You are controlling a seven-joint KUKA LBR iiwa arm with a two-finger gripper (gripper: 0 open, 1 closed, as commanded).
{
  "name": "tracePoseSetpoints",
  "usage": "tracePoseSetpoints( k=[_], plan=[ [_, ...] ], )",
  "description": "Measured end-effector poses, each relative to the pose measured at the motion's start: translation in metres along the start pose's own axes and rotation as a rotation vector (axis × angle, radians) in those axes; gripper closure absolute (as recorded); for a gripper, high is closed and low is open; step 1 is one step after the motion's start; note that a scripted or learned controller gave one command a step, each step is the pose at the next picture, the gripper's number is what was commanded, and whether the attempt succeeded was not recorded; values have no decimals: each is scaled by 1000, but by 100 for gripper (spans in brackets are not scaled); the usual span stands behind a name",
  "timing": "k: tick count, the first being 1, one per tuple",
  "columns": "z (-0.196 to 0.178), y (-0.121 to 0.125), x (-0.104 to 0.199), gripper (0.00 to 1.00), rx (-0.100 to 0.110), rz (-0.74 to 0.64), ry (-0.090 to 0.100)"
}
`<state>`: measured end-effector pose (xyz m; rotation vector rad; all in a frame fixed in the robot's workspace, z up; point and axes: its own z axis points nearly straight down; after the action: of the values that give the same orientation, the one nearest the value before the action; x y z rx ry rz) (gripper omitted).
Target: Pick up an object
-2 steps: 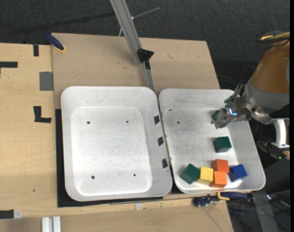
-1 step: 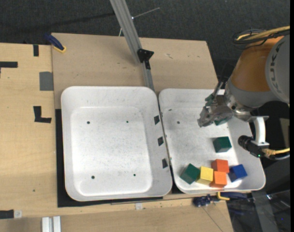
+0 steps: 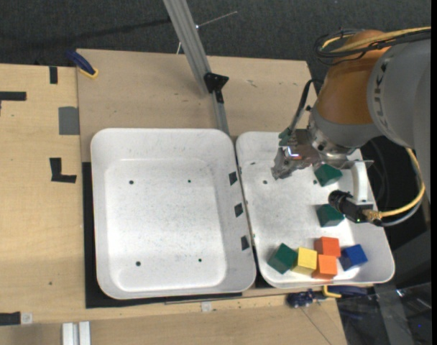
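The pincer [image 3: 284, 165] hangs low over the upper part of the right bin [image 3: 265, 214], its dark fingers pointing down toward the white floor; whether they are spread or pressed together cannot be told, and no block is seen between them; the grey arm [image 3: 391, 85] with its orange band [image 3: 348, 85] rises up and to the right of the pincer; just to the pincer's right, partly under the wrist, lies a dark green block [image 3: 328, 173]; farther down and to the right sits a second dark green block [image 3: 330, 215], near a black cable fitting [image 3: 346, 204]; well below the pincer, along the near edge of the same bin, a cluster of blocks lies close together: a green block [image 3: 282, 258] at its left, a yellow block [image 3: 307, 259] touching it, an orange block [image 3: 326, 266] beside that, a red-orange block [image 3: 328, 246] just above, and a blue block [image 3: 353, 256] at the right end; to the pincer's left, across the touching rims, sits the left bin [image 3: 161, 214]; both bins rest on the wooden worktop [image 3: 132, 85]; above and left of the pincer a grey metal post [image 3: 193, 42] slants across the worktop.
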<state>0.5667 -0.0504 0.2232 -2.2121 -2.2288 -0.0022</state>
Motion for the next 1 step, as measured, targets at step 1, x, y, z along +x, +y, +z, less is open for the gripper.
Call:
tracePoseSetpoints(
  k=[1],
  plan=[
    [-11, 14, 50, 100, 0, 1, 0]
  ],
)
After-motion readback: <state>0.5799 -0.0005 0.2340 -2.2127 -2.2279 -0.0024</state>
